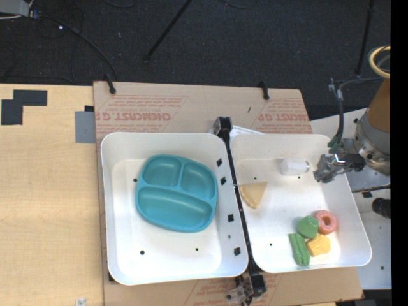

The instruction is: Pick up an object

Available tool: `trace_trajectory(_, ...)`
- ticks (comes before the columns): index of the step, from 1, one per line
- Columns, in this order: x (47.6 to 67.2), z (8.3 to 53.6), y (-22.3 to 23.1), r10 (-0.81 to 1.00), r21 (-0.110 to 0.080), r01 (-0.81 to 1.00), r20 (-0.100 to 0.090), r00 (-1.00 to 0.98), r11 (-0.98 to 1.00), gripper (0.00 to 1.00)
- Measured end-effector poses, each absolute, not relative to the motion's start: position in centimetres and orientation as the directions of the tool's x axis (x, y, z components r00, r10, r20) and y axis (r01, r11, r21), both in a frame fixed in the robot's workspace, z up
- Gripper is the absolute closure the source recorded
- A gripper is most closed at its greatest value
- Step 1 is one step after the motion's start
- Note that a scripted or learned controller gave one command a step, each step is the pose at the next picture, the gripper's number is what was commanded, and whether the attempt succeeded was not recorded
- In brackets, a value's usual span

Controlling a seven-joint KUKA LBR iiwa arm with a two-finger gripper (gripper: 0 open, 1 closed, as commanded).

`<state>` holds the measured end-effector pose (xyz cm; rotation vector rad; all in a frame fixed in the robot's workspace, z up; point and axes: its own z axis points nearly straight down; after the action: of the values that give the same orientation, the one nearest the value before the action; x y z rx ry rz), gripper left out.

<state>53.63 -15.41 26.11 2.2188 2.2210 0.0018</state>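
The right bin (pixel 357 209) holds a white cylinder-like piece (pixel 293 166) near its back. A tan wedge (pixel 253 194) lies by the divider. A green piece (pixel 306 227), a pink ring (pixel 326 221), a yellow piece (pixel 319 245) and a long green piece (pixel 298 249) sit together at the front right. My gripper (pixel 328 167) hangs over the right bin's far right side, just right of the white piece, with nothing visibly between its fingers.
In the left bin (pixel 121 234) lies a teal divided plate (pixel 176 192). A black clamp bar (pixel 231 196) runs between the bins. Cardboard (pixel 191 110) lies under the bins, with a wooden bench (pixel 44 196) to the left.
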Motion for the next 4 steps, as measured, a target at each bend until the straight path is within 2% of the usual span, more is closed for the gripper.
trace_trajectory(1, 54.5, 24.7, -9.7, 1.000, -0.004, 1.000, 0.002, -0.005, 0.005, 1.00)
trace_trajectory(2, 54.2, 23.3, -4.9, 1.000, -0.005, 1.000, 0.002, -0.004, 0.004, 1.00)
trace_trajectory(4, 55.8, 22.3, 5.5, 1.000, -0.006, 1.000, 0.001, -0.004, 0.004, 1.00)
